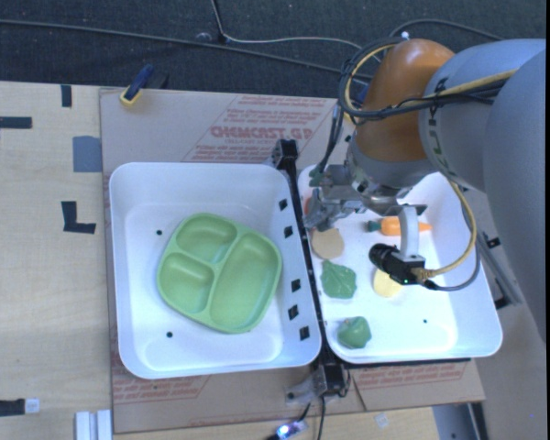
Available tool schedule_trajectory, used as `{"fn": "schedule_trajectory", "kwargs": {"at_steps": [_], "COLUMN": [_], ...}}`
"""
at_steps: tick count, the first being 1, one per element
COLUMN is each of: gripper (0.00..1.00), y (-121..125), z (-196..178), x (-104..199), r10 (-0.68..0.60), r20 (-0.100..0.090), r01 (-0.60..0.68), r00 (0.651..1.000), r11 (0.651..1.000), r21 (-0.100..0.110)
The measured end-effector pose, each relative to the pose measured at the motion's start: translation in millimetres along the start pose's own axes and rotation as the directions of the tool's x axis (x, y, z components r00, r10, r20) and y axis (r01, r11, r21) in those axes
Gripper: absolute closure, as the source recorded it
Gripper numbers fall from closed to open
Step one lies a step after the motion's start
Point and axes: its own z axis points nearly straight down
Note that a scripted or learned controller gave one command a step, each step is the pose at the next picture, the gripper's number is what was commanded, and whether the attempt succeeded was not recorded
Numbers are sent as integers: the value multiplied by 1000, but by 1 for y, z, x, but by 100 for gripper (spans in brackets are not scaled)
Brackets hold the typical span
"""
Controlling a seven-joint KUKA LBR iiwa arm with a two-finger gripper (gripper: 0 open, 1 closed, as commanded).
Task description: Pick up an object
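The gripper (pixel 325 211) hangs low over the right bin (pixel 467 333), close to its left wall, with its metal body crowding the bin's upper left corner. Whether it is released or clenched cannot be told from above. Just below it lies a tan disc (pixel 327 243), touching or nearly touching the gripper's lower edge. Below that sits a green lump (pixel 338 280), and further down, near the bin's front wall, a second green piece (pixel 355 333). To the right of the gripper an orange piece (pixel 405 227) lies partly hidden behind a white bar and black fitting on the arm, and a yellow piece (pixel 386 285) rests just beneath that fitting. The lower right part of the bin floor is bare white. The arm (pixel 412 99), grey with an orange band, covers the bin's top and right side.

A black divider (pixel 298 246) separates the two bins. The left bin (pixel 133 200) holds a green tray (pixel 220 271) with three compartments, lying flat near the centre, with bare floor around it on every side. Both bins rest on cardboard (pixel 211 122) over a wooden bench (pixel 27 273).
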Motion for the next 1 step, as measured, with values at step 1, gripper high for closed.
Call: {"fn": "schedule_trajectory", "kwargs": {"at_steps": [1], "gripper": [100], "y": [-15], "z": [0], "x": [55], "r10": [-1], "r20": [0], "r01": [1], "r00": [1000], "r11": [1000], "r21": [0]}}
